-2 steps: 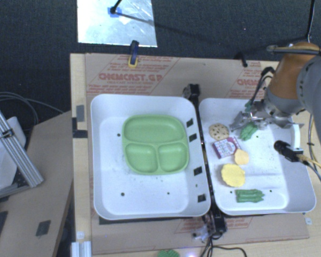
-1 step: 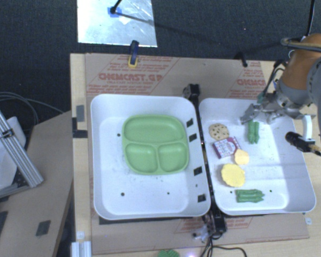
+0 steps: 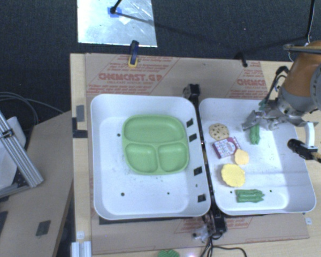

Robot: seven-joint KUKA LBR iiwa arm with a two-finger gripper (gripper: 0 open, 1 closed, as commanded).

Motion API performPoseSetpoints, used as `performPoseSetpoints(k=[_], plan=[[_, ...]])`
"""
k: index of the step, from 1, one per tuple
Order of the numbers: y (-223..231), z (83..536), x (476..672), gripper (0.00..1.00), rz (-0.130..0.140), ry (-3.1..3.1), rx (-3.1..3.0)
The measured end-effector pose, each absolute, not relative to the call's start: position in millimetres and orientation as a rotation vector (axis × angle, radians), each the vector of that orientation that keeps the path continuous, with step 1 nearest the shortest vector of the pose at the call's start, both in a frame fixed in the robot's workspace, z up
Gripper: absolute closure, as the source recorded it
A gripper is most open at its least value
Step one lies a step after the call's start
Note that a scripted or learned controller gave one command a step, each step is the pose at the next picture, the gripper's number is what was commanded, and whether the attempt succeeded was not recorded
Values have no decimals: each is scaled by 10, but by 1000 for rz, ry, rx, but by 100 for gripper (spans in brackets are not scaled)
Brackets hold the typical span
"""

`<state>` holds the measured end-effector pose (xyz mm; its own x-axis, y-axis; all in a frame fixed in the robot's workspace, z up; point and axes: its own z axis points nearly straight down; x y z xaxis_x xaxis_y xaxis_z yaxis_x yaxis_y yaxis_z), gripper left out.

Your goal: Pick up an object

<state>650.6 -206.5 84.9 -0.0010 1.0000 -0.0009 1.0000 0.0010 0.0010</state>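
Two white bins side by side on the surface (image 3: 80, 197). Left bin (image 3: 107, 197) holds a green divided plate (image 3: 154, 144), three compartments, lying flat about mid-bin. Right bin (image 3: 294, 191) holds the loose items: a speckled cookie (image 3: 218, 130) at left, a purple-and-white packet (image 3: 225, 146) just near of it, a small yellow piece (image 3: 242, 157) right of the packet, a larger yellow round piece (image 3: 233, 175) near of that, and a green pod-like item (image 3: 249, 196) lying flat by the near wall.

Arm (image 3: 305, 84) comes in from the right over the far part of the right bin. End effector (image 3: 255, 123) is low at the far middle of that bin, with a small upright green object (image 3: 254, 135) right at its tip, touching or nearly so. Cannot tell if the object is actually between the fingers, or how wide they are; too small and blurred. Cookie sits left of the green object, apart from it.
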Motion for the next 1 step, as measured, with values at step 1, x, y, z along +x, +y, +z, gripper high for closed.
performPoseSetpoints(k=[1], plan=[[-2062, 860, 6675, 0, 5, 2223, 2213]])
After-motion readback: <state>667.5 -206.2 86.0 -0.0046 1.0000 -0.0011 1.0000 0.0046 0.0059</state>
